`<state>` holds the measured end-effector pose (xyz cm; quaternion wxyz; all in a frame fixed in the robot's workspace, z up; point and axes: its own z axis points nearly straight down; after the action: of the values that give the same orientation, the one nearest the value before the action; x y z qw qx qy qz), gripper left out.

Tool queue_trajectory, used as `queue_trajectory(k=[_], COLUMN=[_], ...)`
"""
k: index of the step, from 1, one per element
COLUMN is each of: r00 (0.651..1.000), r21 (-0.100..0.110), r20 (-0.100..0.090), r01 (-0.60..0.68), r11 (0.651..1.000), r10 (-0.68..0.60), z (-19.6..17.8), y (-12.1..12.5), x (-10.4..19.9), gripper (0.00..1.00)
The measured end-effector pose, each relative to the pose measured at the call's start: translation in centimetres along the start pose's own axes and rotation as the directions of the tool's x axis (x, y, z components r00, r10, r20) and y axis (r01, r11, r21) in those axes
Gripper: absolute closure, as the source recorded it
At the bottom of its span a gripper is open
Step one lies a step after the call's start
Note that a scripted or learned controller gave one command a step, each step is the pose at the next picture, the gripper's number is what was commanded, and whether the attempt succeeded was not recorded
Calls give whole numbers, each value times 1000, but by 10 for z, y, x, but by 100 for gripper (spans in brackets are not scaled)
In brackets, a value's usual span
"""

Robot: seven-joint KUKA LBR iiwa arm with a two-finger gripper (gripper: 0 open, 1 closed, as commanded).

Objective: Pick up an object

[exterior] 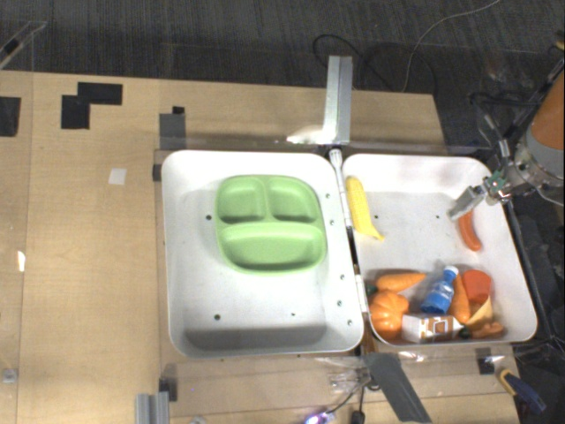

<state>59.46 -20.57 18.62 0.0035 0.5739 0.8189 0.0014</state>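
Green divided tray (267, 222) in left bin (190, 325); banana (360, 208), orange sausage (469, 232) and heap of toys (434, 303) in right bin (415, 170); hand (468, 201) just above sausage.

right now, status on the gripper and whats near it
Gripper low over right bin, nothing seen held. Orange sausage-shaped item just beside it, lying apart. Banana by divider; toy pile at near edge.

Divided tray (268, 222) in left bin (185, 316); banana (361, 207) in right bin (415, 173).
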Motion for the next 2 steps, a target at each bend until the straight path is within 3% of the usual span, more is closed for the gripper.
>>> queue_trajectory(k=[1, 2], r00=[1000, 1000], r21=[-3, -3], r20=[2, 1], r01=[21, 21], r11=[1000, 1000], r10=[-21, -21], z=[96, 96], y=[43, 43], x=[53, 53], gripper=[0, 0])
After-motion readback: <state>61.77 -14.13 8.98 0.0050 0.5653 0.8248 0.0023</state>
